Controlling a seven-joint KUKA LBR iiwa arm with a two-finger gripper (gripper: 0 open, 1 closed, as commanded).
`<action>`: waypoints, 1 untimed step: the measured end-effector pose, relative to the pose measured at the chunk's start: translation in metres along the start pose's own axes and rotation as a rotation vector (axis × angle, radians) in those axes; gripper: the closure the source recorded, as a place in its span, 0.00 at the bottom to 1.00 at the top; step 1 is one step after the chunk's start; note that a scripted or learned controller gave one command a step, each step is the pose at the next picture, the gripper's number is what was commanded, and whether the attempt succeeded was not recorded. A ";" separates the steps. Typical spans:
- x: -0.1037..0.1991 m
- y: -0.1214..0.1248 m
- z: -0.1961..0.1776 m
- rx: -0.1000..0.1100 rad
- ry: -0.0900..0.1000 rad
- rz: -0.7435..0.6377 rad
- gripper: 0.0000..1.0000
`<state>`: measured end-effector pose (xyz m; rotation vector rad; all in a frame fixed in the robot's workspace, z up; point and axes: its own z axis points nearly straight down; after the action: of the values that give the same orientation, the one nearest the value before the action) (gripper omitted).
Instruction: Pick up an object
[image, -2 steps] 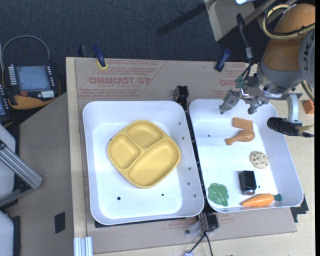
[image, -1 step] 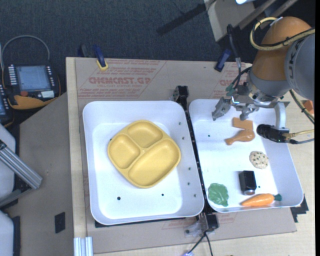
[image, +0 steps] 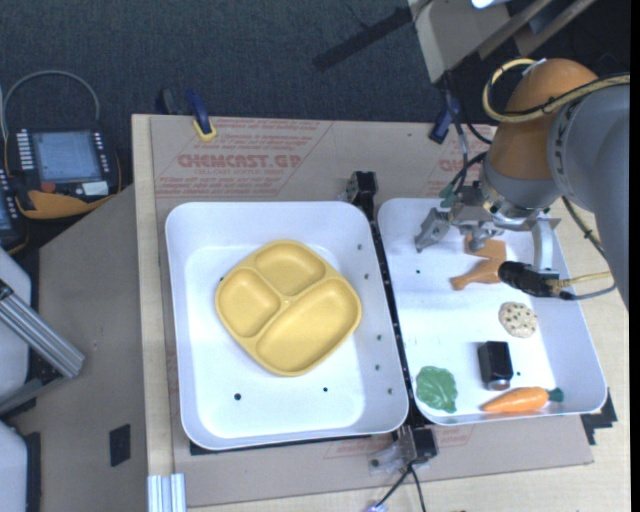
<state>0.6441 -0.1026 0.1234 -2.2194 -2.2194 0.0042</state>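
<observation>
1. I see the gripper (image: 480, 232) low over the right bin (image: 570, 330), far end; I cannot tell its state.
2. A tan wooden piece (image: 478, 274) lies just below it.
3. Nearer me in that bin: cookie (image: 517, 318), black block (image: 494, 362), green leaf (image: 437, 387), carrot (image: 517, 400).
4. Left of that bin, the left bin (image: 200, 300) holds a yellow divided plate (image: 288, 306).

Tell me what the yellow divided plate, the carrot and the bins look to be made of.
Yellow divided plate: likely molded plastic, soft sheen, uniform color. Carrot: probably plastic or rubber toy, smooth, evenly orange. Bins: apparently thin glossy white plastic, rounded formed edges.
</observation>
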 end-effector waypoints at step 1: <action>0.001 0.000 0.040 0.000 0.000 0.000 0.00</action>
<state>0.6439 -0.1020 0.0832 -2.2190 -2.2195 0.0040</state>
